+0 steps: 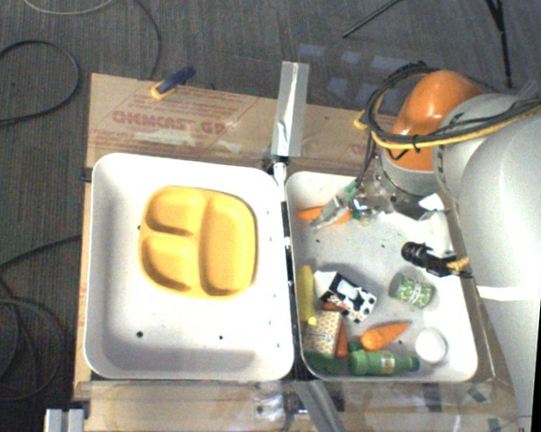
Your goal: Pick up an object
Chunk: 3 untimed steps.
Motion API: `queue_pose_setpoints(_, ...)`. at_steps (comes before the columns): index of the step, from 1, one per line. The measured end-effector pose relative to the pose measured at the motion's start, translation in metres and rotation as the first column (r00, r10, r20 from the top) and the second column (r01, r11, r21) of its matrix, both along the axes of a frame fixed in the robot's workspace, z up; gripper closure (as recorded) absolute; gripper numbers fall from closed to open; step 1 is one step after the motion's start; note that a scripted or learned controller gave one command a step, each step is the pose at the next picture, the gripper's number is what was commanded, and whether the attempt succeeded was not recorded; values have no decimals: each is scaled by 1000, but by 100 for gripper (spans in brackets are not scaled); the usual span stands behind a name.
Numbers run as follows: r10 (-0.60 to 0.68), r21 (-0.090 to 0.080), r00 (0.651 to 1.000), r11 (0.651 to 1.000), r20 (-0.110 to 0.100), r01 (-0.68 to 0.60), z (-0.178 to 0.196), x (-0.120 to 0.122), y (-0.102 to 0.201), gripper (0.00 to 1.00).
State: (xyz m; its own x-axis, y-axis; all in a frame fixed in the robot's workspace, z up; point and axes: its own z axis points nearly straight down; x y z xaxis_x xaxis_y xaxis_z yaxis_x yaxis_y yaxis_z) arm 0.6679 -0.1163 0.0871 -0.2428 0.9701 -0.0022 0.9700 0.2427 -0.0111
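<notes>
My gripper (346, 208) hangs low over the far left corner of the right bin (455, 368). A small orange piece (310, 214) lies right beside its tip, and a bit of green shows at the tip itself; whether anything is held cannot be told. Further forward in the same bin lie a black-and-white patterned block (351, 298), a greenish round jar (414, 291), an orange carrot (387, 334), a green bottle (385, 363) and a white round lid (430, 346).
The left bin (109, 337) bears a yellow divided plate (200, 240). A yellow stick (303, 293) lies along the right bin's left wall, with a tan waffle-like piece (318, 335) near the front. The arm's grey body covers the right side.
</notes>
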Motion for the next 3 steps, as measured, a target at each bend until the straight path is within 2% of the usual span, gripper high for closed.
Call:
queue_pose_setpoints(1, 2, -7, 1000, 1000, -10, -2, 4, -2, -4, 100)
queue_pose_setpoints(2, 58, 4, 998, 998, 4, -58, 182, 0, 79, 100)
queue_pose_setpoints(3, 58, 3, 998, 998, 3, -58, 181, 0, 79, 0)
